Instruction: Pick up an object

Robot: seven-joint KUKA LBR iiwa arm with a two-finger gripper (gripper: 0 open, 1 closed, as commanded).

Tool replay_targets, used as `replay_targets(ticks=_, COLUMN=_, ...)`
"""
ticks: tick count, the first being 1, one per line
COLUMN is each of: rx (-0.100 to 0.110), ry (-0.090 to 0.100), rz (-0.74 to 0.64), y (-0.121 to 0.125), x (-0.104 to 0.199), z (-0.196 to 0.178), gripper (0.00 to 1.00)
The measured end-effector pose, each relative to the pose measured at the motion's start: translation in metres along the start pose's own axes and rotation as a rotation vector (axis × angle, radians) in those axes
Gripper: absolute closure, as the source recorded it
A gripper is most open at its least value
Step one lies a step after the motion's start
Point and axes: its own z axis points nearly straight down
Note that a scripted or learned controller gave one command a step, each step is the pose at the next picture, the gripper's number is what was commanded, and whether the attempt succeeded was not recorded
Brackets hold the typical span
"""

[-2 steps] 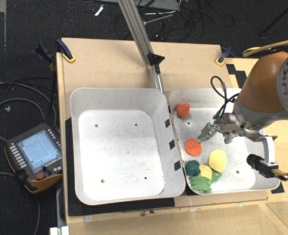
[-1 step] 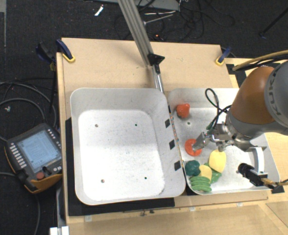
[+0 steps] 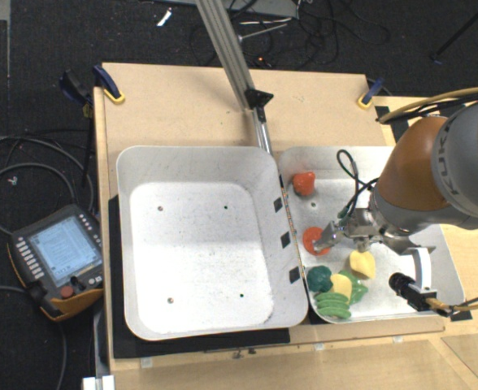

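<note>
Jaws first: from the camera view I cannot tell whether they are parted or closed, because the gripper [image 3: 334,236] shows as a small dark-and-metal cluster low in the right bin [image 3: 324,162], partly masked by the wrist above it. Its tip sits right at the upper edge of a red-orange round object [image 3: 312,240], touching or nearly touching it; whether that piece lies between the jaws or just beside them is not clear.

Beyond the jaws, toward the far end of the bin, a second red-orange object [image 3: 304,184] lies well apart. On the near side, close to the jaws, a yellow lump [image 3: 362,264] rests just under the wrist. Further on the near side sit a dark green piece [image 3: 319,279], a smaller yellow piece [image 3: 341,285] and a ribbed light green piece [image 3: 332,305], bunched together and touching one another. The left bin [image 3: 141,169] lies off to the far side of the jaws, across the divider.

As for progress, I judge the pick to be at the reach or the grasp: the arm [image 3: 434,169] is down at bin level over a candidate, yet nothing is lifted off the bin floor. Securing a hold and raising the object are not yet done.
</note>
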Motion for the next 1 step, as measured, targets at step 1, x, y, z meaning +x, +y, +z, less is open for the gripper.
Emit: replay_targets(ticks=1, rx=-0.003, ry=-0.001, rz=0.000, y=0.0007, x=0.0000, z=-0.0105, gripper=1.00)
